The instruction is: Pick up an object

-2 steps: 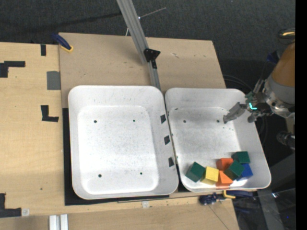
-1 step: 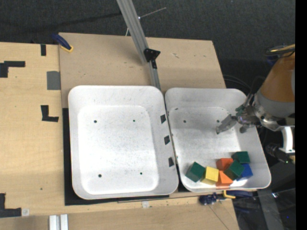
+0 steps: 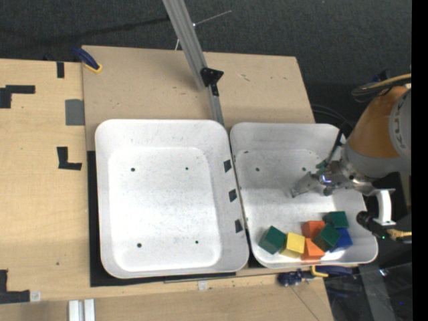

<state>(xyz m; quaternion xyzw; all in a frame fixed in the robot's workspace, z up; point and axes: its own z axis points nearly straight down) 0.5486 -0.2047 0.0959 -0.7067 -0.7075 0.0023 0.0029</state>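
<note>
Several small blocks lie clustered in the front right corner of the right bin (image 3: 281, 146): a dark green block (image 3: 271, 239), a yellow block (image 3: 293, 244), an orange block (image 3: 313, 248), a red-orange block (image 3: 310, 229), two more green blocks (image 3: 329, 235) (image 3: 336, 218) and a blue block (image 3: 343, 240). My gripper (image 3: 302, 182) hangs over the middle of the right bin, behind the cluster and apart from it. Its fingers are spread open and point left, with bare bin floor between them.
The left bin (image 3: 160, 129) sits beside the right one, sharing a raised rim. A slanted metal bar (image 3: 190, 35) crosses the bench behind the bins. Blue clips (image 3: 294, 277) sit at the right bin's front edge. The arm's orange band (image 3: 378, 126) is at the right.
</note>
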